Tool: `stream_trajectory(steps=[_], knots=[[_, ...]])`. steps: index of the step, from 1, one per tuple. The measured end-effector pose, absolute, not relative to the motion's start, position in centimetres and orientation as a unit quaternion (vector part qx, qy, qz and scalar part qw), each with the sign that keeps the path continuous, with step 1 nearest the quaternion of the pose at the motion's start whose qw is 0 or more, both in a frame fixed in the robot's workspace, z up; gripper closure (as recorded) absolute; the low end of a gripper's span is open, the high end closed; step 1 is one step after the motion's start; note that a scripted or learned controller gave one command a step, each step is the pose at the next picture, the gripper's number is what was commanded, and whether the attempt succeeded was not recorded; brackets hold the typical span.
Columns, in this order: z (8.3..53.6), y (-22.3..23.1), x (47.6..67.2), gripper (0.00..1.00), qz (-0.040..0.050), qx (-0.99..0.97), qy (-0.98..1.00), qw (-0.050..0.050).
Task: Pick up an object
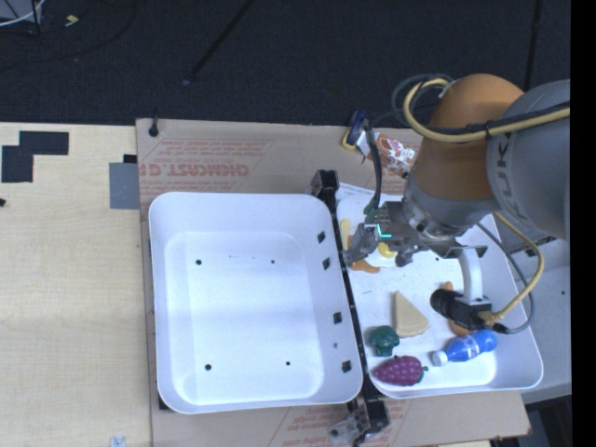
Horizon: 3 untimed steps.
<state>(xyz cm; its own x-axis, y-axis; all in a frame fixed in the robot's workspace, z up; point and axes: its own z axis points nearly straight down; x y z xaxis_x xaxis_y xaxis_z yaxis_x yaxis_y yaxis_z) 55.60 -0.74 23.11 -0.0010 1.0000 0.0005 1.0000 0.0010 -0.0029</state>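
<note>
Starting at the left, we see the pale table (65, 305) and a brown cardboard sheet (233, 161) lying under both bins. The left bin (242, 315) sits on that sheet, its right wall touching the right bin (521, 372). Every loose thing lies in the right bin. A yellow piece (346, 234) rests against its left wall, with an orange piece (365, 266) just below it. Nearer the front edge we find a green object (383, 339), a purple grape cluster (399, 371) just beside it, a tan wedge (408, 315) above them, and a blue bottle (468, 347) further right. The pincer (372, 246) hangs low over the yellow and orange pieces. We cannot tell how far open it is or whether it holds anything. The grey arm (521, 166) reaches in from the right.
</note>
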Motion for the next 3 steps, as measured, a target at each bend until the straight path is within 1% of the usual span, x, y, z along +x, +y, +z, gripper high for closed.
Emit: stream_trajectory(steps=[1, 2, 3], knots=[[18.5, -0.2, 64.7, 0.00, -0.0002, -0.706, -0.709, -0.001], [18.7, 5.5, 56.3, 0.00, 0.0030, -0.706, -0.709, 0.004], [10.6, 12.8, 53.6, 0.00, 0.0047, -0.705, -0.709, 0.006]])
